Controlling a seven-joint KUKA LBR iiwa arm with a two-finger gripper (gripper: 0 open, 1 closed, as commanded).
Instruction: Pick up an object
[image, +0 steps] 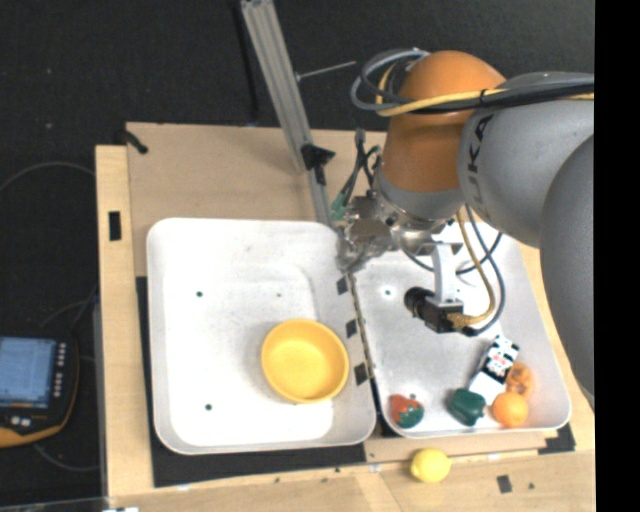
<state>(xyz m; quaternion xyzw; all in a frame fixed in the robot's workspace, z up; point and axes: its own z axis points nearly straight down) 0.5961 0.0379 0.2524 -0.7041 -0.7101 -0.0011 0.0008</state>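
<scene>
Overhead, we find the gripper (350, 250) at the seam between left bin (200, 300) and right bin (392, 335); we cannot tell its grasp.
One yellow bowl (305, 360) lies in the left; two oranges (510, 409), one green block (466, 405) and one red toy (405, 408) line the right's near edge.

Fixed above the tabletop (220, 170), looking down at a slant. Near enough to take in both shallow white bins whole, the view's left bin (200, 260) and right bin (395, 345) side by side. Crossed from the view's right by the arm (520, 120) – large, nearest the lens.
</scene>
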